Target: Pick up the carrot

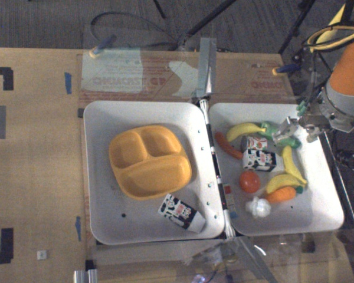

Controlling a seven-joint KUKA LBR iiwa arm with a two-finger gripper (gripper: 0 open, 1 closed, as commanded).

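Approach step: tool [292, 130] (grip state impossible to tell) hovers over right bin [324, 214], needing descent toward carrot [282, 194].

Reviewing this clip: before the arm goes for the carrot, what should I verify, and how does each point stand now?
1. Carrot is in the right bin: ok.
2. Carrot top is uncovered: ok.
3. Space around the carrot: not ok; a banana touches it and a white object lies beside it.
4. End effector above the carrot: not ok; it is at the bin's far side, near the green-tipped banana.
5. End effector free of any object: cannot tell.
6. Yellow tray outside the path, in the left bin: ok.
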